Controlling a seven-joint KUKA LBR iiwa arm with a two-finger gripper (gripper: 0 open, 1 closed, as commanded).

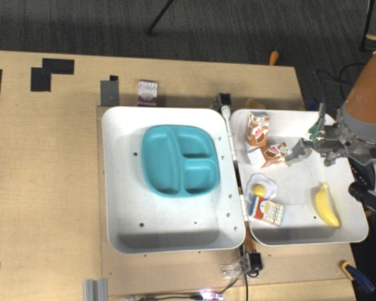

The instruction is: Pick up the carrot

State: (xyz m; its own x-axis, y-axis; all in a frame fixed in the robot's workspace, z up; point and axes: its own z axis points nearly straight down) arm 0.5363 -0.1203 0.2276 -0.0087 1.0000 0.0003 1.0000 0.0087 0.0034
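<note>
Where the arm runs off your right edge, its gripper hangs over the right bin; you cannot tell its state.

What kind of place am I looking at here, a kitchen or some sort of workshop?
Most likely a robotics lab bench, not a kitchen. A wooden bench bears two white bins, one with a teal divided plate, the other with a toy banana, while a robot arm's pincer reaches in.
</note>
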